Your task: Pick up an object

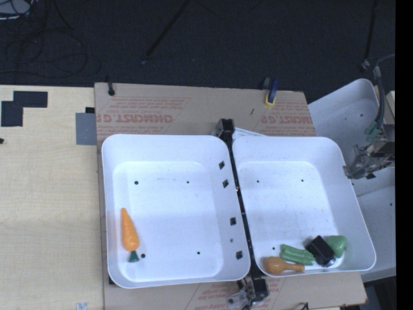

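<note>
Bench held two white bins (110, 173). Carrot (129, 231) lay at 8 o'clock in left bin. Green, black and tan objects (310, 254) clustered, touching, at 5 o'clock in right bin; risk of snagging neighbours. Gripper (368, 160), probably at 3 o'clock, state unreadable.

Dark floor (213, 31) with cables, pale wooden bench (45, 199), brown cardboard sheet (193, 112)

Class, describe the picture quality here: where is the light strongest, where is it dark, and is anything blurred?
Camera view: light falls brightest on the white bins, whose floors look washed out; the background above the bench is almost black; the carrot stays sharp, while the gripper at the right is small and indistinct.
</note>
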Tool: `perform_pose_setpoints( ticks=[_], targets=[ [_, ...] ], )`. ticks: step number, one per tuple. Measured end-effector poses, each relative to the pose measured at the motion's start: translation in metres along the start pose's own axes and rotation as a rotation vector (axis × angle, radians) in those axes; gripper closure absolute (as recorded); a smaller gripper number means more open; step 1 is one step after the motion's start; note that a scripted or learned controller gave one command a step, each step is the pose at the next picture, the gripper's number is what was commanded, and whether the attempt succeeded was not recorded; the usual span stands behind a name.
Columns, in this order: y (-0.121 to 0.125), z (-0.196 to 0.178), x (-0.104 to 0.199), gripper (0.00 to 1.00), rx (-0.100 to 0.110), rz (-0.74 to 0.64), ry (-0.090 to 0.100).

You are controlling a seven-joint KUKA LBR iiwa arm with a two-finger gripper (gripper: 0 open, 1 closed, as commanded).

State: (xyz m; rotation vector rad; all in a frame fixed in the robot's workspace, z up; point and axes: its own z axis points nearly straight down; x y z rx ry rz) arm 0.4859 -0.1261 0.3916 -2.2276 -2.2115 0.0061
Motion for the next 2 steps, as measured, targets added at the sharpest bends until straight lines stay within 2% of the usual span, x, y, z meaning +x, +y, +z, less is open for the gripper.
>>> perform_pose_setpoints(
  ticks=[1, 2],
  targets=[
    [0.026, 0.091, -0.074, 1.00, 0.006, -0.001, 0.000],
    [0.048, 0.176, 0.010, 1.00, 0.007, -0.014, 0.007]
  ],
)
